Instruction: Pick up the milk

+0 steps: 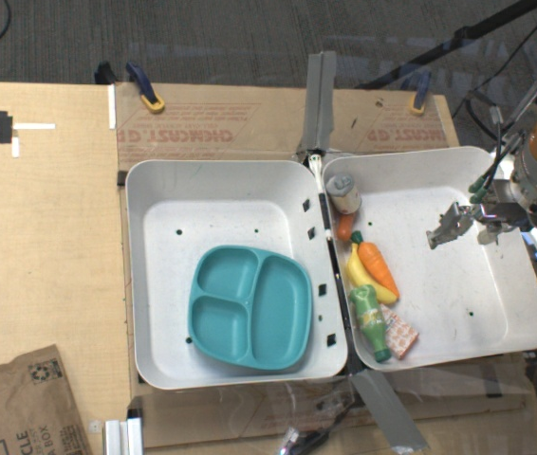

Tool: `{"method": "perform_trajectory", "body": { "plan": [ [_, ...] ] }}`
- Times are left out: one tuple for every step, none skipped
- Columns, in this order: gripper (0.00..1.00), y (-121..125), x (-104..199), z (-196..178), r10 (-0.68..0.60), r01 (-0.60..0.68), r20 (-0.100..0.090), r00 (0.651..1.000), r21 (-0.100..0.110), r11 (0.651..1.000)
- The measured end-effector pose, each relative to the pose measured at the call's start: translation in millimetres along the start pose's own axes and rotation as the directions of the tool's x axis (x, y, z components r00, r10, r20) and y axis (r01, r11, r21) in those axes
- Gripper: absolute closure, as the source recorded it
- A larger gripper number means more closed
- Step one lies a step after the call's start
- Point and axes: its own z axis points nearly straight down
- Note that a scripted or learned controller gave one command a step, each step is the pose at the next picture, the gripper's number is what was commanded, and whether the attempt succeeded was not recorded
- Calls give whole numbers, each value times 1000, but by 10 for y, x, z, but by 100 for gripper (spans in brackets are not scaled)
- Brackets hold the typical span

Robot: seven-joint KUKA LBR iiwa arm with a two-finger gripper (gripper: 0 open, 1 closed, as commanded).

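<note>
The gripper [453, 226] is positioned above the right bin [496, 335], its jaws open and empty. The milk [342, 193] is located upright in that bin's far left corner, well apart.

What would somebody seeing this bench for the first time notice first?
Probably the teal divided plate, lying alone in the left bin. Next, the bright cluster along the right bin's left wall: an orange carrot over a yellow banana, with a green bottle below them. The grey claw hovers over the right bin's open floor, apart from that cluster.
</note>
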Motion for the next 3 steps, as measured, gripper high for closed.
{"method": "perform_trajectory", "body": {
  "plan": [
    [0,105,247,1260,-332,332,0,943,-1,943],
    [0,755,-178,-77,-72,72,2,997,-3,997],
    [0,1284,583,861,-302,302,1,953,-2,953]
  ]
}}
